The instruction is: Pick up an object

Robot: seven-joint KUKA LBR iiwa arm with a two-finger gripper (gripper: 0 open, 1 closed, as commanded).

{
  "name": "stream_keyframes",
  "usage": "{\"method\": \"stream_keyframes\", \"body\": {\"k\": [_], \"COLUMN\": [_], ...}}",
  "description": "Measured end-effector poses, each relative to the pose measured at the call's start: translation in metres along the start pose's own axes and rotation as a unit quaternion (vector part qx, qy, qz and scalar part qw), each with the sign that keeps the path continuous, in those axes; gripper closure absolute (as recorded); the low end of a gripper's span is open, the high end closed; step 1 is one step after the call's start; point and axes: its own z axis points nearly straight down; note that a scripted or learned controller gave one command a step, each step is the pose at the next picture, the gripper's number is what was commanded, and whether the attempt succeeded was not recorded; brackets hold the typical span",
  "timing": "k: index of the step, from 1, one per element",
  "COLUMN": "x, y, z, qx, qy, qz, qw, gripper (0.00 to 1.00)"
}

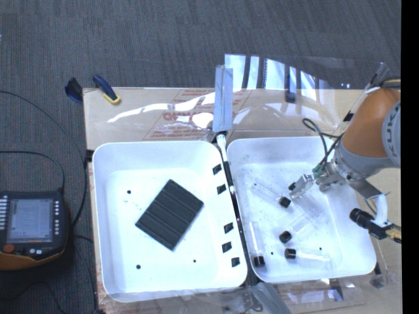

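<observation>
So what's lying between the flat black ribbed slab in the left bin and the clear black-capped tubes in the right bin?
In the camera view, between the slab and tubes: bare white floor, then the bins' adjoining rims with small black clips.

I log the candidate objects from my remote view. Left bin (105,169): one flat black ribbed pad (169,214), rectangular, lying flat near the bin's middle, turned at a diagonal, well apart from every wall. Right bin (262,150): several clear tubes with black caps, all lying on their sides. One capped tube (272,194) lies in the upper middle, cap toward the lower right. A second tube (256,243) lies along the left wall, cap at its near end. A third tube (308,256) lies near the front wall, cap at its left end. A fourth tube (296,229) sits between these, tilted diagonally. Clear bodies are faint against the white floor.
</observation>
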Motion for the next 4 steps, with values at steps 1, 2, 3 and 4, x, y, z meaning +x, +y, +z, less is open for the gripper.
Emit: {"method": "stream_keyframes", "body": {"k": [1, 2, 3, 4], "x": [0.064, -0.002, 0.05, 0.05], "y": [-0.024, 0.045, 0.044, 0.044], "z": [0.001, -0.032, 0.002, 0.002], "qx": [0.001, -0.001, 0.001, 0.001], "qy": [0.001, -0.001, 0.0, 0.001], "qz": [-0.015, -0.037, -0.056, -0.056], "qw": [0.9999, 0.9993, 0.9984, 0.9984], "gripper": [0.0, 0.0, 0.0, 0.0]}}
